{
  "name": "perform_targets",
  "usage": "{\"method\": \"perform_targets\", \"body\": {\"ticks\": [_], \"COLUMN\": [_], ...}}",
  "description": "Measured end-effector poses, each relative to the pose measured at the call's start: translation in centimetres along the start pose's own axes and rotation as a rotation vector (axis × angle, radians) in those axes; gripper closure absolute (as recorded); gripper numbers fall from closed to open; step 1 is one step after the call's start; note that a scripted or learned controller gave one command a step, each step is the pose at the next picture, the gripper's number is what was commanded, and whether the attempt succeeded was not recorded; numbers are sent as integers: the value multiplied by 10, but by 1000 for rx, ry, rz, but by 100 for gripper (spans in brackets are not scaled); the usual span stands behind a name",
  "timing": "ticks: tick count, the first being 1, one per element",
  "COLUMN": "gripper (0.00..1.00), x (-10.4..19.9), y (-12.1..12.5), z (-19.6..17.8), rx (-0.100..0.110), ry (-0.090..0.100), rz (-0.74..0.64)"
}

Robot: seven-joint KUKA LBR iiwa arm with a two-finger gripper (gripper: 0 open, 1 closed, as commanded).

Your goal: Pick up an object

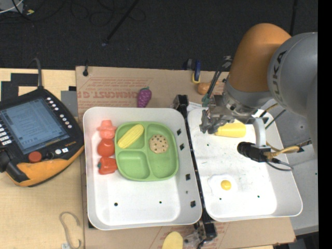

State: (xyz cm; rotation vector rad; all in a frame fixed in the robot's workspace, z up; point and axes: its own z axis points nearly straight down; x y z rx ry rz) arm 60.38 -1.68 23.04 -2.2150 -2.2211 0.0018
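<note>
Yellow block (231, 130), right-center of frame, looks light, rigid, smooth plastic; grip its long sides. Pincer (209, 124) just left; can't tell its state.

Glossy green plastic tray (147, 166), smooth white plastic bins (136, 206), matt cardboard sheet (119, 87) beneath.

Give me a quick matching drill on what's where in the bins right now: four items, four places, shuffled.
Items:
1. corn cob
2. cookie
3. fried egg
4. yellow block

Places:
A. right bin, near front
B. green tray, upper right compartment
C. right bin, beside the gripper
D. green tray, upper left compartment

Pairs: 1-D, 2-B, 3-A, 4-C
</note>
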Motion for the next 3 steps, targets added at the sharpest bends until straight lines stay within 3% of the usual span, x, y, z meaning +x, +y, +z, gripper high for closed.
{"method": "perform_targets", "body": {"ticks": [2,3], "gripper": [100,100], "x": [84,77], "y": [-2,-5], "z": [10,13], "rx": [0,1], "ry": [-2,-3], "rz": [2,2]}}
